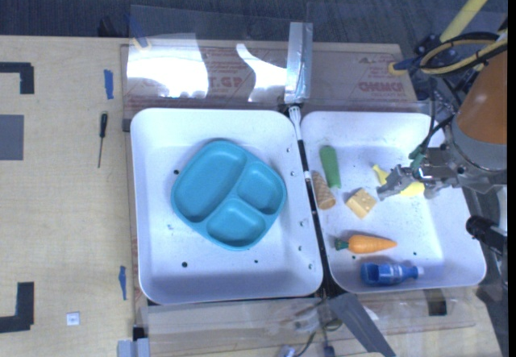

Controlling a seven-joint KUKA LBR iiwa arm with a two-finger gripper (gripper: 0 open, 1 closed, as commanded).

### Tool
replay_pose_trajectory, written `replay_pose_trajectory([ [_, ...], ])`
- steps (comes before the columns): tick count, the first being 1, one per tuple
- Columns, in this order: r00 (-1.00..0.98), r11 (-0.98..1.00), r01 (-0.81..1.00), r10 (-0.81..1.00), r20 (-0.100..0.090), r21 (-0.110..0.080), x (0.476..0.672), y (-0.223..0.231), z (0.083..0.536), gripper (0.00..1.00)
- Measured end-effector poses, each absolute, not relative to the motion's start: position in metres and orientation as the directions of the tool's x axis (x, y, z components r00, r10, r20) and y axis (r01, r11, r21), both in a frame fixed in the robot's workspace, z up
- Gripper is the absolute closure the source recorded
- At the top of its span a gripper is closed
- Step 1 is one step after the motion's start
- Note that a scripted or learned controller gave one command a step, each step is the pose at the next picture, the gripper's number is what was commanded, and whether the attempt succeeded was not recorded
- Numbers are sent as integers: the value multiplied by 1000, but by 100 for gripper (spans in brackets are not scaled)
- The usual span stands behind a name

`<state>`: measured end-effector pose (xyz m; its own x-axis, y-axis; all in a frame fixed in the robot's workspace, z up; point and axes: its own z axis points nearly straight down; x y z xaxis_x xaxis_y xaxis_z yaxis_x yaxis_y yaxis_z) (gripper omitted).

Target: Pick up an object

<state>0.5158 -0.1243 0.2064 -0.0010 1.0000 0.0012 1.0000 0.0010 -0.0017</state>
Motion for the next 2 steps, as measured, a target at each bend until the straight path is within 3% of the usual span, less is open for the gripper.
replay_pose_trajectory([
  [1, -168, 168, 986, 986, -1, 1, 589, -134, 184, 0],
  [2, -64, 64, 998, 998, -3, 8, 599, -174, 88, 0],
])
